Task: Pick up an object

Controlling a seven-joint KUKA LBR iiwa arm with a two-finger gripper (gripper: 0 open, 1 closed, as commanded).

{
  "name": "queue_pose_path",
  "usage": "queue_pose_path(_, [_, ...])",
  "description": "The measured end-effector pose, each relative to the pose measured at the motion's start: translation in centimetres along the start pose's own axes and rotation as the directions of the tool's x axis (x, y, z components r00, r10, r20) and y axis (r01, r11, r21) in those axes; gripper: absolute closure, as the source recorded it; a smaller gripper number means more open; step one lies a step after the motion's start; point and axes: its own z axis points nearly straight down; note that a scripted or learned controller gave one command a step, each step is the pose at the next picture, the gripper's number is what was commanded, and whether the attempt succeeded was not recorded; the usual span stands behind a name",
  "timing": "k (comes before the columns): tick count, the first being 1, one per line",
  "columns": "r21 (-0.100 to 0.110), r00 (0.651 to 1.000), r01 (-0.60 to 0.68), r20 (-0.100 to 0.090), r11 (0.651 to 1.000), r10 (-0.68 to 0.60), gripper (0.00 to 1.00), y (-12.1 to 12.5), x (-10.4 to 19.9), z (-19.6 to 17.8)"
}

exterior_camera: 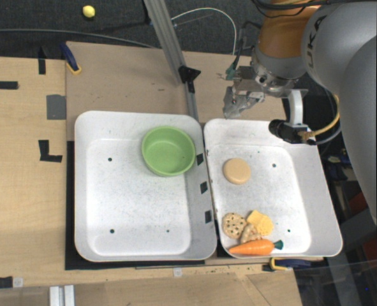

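Camera view has the arm (316, 24) as the biggest thing in sight, leaning in from the right with its gripper (238, 107) hanging over the far rim of the right bin (303, 190), holding nothing; how wide its jaws stand I cannot tell from here. Taking that right bin as my mark: the left bin (111, 190) lies just beside it, with a green bowl (168, 150) at its far end, close to the shared wall. Inside the right bin a tan puck (237, 171) sits alone in the far half, and at the near edge a carrot (254, 247), a cracker (259, 222) and a cookie (233, 224) are bunched together, touching. To my eye the puck is the safer pick, though it is low and smooth and might slip out. Going for the near cluster risks catching two pieces or shoving them against the wall. A descent from where it hangs now could strike the rim.
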Motion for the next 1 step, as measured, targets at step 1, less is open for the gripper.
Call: queue_pose_path(1, [0.0, 1.0, 0.002, -0.001, 1.0, -0.002, 1.0, -0.45, 6.39, 0.5])
